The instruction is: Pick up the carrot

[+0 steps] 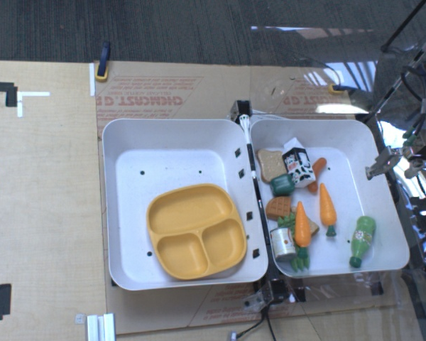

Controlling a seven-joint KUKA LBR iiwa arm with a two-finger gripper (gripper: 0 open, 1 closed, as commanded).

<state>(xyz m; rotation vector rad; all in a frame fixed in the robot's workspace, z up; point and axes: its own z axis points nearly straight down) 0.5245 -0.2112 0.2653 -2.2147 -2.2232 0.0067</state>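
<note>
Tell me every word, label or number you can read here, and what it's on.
Red print on the cardboard under the bins: upside down and mirrored, too blurred to spell out.
Black-and-white carton: markings, unreadable.
Can label: too small to read.
Green bottle label: too small to read.
Nothing else bears text.

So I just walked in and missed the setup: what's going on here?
A robot arm is set to pick up a carrot, but nothing has been grasped yet. Two carrots lie in the right bin: one carrot near the middle, another carrot among the toy food by the can. A green bottle lies near them. The left bin holds a yellow divided plate.
</note>
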